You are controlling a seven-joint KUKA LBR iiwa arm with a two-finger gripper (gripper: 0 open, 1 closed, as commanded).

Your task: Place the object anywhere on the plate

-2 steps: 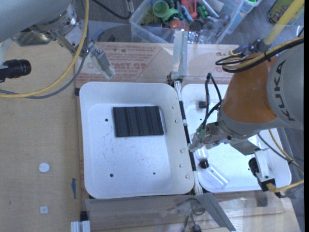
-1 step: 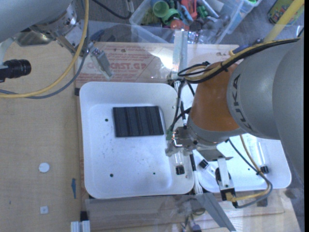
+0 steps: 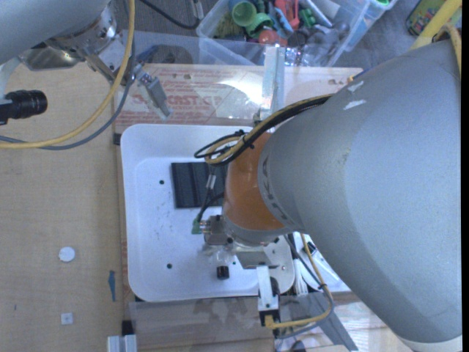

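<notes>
A white bin (image 3: 146, 218) fills the middle of the camera view, and the grey arm with its orange band (image 3: 245, 189) reaches over its right half. My gripper (image 3: 220, 264) hangs low over the bin floor near the front edge, seen from above, with a small dark tip under it. A flat black ribbed block (image 3: 187, 185) lies on the bin floor just left of the wrist and behind the gripper, apart from it. The arm hides the right part of the bin.
A clear tub of colourful toys (image 3: 293, 13) stands behind the bench. A printed cardboard sheet (image 3: 198, 97) lies behind the bin. A yellow cable (image 3: 110, 101) loops at the upper left. Bare brown bench (image 3: 58, 211) lies left of the bin.
</notes>
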